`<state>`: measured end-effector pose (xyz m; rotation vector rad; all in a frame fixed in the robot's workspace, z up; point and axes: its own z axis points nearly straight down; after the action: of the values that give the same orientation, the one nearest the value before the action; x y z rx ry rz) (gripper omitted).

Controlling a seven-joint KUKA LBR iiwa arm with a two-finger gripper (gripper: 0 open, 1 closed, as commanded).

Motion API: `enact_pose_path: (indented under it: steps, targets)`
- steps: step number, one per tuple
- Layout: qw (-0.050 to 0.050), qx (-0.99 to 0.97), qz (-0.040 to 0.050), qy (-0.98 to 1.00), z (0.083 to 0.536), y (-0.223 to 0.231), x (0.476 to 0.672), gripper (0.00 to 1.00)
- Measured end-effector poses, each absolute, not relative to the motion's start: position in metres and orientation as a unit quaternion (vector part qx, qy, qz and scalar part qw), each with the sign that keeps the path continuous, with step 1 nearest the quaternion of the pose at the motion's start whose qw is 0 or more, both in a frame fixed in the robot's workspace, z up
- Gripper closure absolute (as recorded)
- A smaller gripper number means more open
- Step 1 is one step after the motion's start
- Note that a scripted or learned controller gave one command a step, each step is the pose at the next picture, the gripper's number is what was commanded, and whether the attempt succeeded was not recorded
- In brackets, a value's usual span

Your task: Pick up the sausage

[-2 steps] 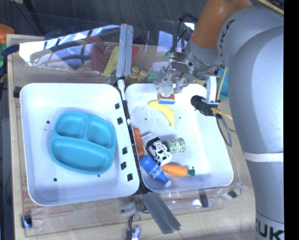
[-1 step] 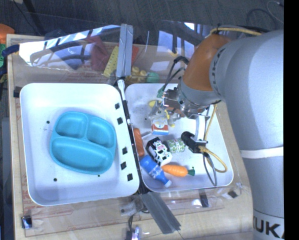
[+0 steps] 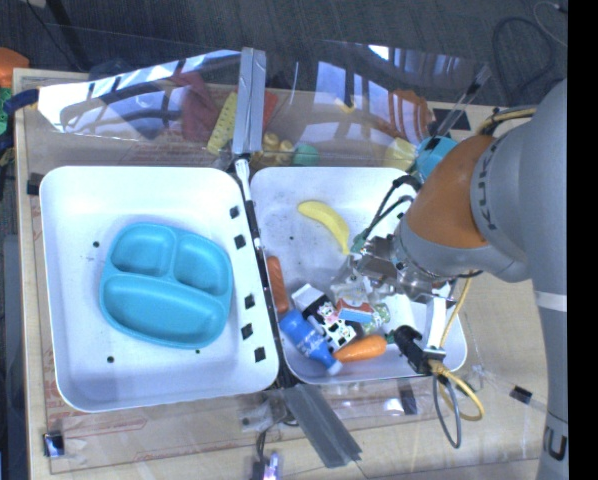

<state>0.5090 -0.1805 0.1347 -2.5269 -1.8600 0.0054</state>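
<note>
**Status: hand over right bin, sausage at bin's left wall**

I see the sausage (image 3: 277,282) lying along the left wall of the right bin (image 3: 279,193), apart from the hand (image 3: 364,286). I cannot tell how the hand is set. It hangs above the clutter beside the carrot (image 3: 362,348) and blue bottle (image 3: 307,336). The banana (image 3: 325,222) lies further back. A blue tray (image 3: 167,284) sits in the left bin (image 3: 69,198).

No text, label, brand, number or sign is legible on anything here
</note>
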Motion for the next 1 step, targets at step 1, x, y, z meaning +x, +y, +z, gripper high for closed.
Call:
enact_pose_path:
  steps: [1]
  targets:
    - [0.001,-0.775,0.0009,-0.632,0.2325,-0.1625,0.5664,1.0]
